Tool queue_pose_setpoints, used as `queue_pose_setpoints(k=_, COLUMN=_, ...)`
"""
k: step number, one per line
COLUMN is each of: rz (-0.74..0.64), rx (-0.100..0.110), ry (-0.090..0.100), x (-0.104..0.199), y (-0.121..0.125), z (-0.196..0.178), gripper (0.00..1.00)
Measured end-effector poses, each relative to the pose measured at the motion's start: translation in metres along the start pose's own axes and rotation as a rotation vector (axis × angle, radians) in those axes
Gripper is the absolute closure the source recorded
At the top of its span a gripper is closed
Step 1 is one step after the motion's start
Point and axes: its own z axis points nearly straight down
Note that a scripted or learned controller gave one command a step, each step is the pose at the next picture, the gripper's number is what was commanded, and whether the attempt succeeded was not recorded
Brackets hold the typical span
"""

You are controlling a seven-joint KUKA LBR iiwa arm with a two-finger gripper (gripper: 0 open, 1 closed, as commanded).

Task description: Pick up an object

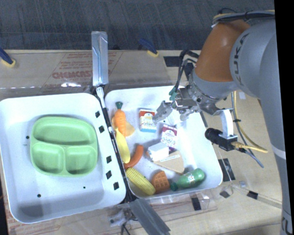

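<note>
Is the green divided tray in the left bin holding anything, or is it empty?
Empty. The green tray lies flat in the left bin, and all three compartments show bare green. The toy food sits in the right bin.

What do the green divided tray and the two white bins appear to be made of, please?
The green divided tray looks like moulded plastic with a matte, even pale-green surface and softly rounded compartment edges. The left white bin and the right white bin seem to be thin formed plastic, smooth and slightly glossy, judging by their rounded corners and light sheen; painted metal cannot be ruled out.
</note>
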Motion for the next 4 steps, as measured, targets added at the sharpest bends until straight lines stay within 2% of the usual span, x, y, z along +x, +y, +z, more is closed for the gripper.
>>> queue_pose_setpoints(k=1, rz=-0.016, rx=-0.003, ry=-0.003, x=0.042, y=0.007, z=0.129, gripper=0.00)
queue_pose_setpoints(k=2, rz=-0.043, rx=-0.010, ry=-0.009, x=0.043, y=-0.039, z=0.129, gripper=0.00)
queue_pose_setpoints(k=3, rz=-0.050, rx=-0.006, ry=-0.006, x=0.044, y=-0.040, z=0.120, gripper=1.00)
queue_pose_setpoints(k=4, rz=-0.001, rx=-0.005, ry=0.000, x=0.066, y=0.007, z=0.030, gripper=1.00)
